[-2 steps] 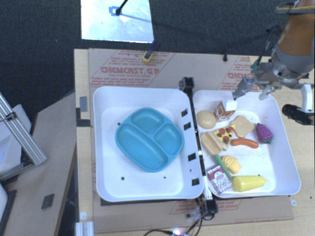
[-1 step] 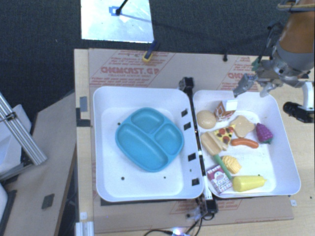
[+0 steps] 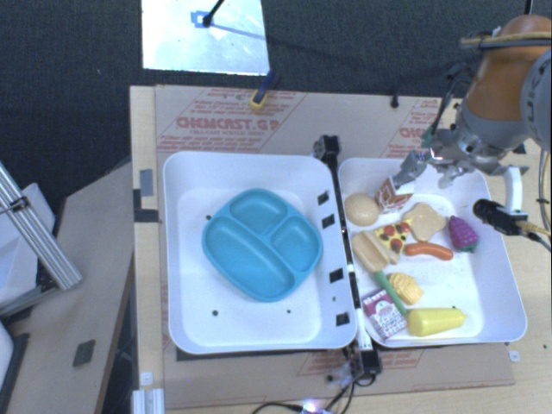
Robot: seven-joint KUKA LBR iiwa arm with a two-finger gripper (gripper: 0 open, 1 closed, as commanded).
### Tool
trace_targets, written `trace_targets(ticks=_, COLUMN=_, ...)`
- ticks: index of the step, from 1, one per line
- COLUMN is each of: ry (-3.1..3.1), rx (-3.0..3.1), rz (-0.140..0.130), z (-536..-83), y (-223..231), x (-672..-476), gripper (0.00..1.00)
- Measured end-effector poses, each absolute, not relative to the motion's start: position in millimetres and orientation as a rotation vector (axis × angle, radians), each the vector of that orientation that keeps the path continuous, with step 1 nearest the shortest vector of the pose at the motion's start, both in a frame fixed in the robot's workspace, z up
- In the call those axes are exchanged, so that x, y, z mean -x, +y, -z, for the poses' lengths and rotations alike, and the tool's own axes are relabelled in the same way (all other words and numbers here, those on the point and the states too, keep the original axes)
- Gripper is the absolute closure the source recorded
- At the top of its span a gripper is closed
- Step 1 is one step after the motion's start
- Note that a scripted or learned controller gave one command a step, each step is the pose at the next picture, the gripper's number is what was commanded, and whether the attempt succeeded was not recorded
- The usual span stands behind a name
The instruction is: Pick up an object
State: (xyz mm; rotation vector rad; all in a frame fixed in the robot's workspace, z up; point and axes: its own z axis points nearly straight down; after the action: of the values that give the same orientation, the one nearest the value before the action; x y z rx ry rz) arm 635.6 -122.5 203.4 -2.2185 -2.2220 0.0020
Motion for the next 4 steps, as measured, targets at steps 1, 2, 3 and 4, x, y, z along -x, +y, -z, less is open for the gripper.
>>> trace_targets(ticks=1, ry=-2.221, rx=2.219, rz=-0.002, z=-142.0, y=-124.7, x=-639.6, gripper=0.00)
trace_targets(ticks=2, ry=-2.222, rx=2.223, rz=0.003, z=-92.7, y=-124.7, x=-641.0, gripper=0.00)
trace_targets(ticks=3, ry=-2.226, rx=2.225, rz=0.007, z=-106.1, y=-124.8, x=-642.3, gripper=1.00)
trace_targets(ticks=4, ry=-2.230, rx=2.220, rz=0.007, z=-157.6, y=-120.3, x=-653.1, gripper=1.00)
